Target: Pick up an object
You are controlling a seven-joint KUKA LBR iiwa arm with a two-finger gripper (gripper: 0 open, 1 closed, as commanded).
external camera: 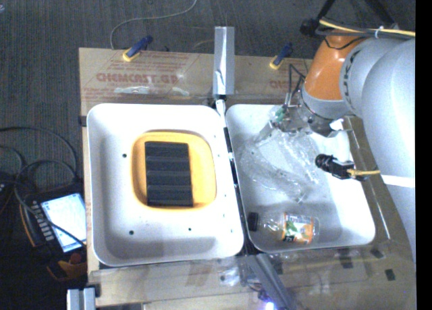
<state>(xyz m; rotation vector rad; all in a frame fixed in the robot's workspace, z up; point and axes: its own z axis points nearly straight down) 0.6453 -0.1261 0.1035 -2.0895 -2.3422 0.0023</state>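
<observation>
left bin (pixel 108 167): yellow tray with black ridged insert (pixel 173 171) | right bin (pixel 351 231): clear plastic bottle (pixel 287 227), crumpled clear plastic (pixel 283 160) | gripper (pixel 291 118): finger state cannot be told

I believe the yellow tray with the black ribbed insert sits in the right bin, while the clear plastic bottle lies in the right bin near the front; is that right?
Not quite: the yellow tray with its black insert sits in the left bin, as the camera view shows. The rest holds: the clear bottle lies in the right bin near the front.
</observation>
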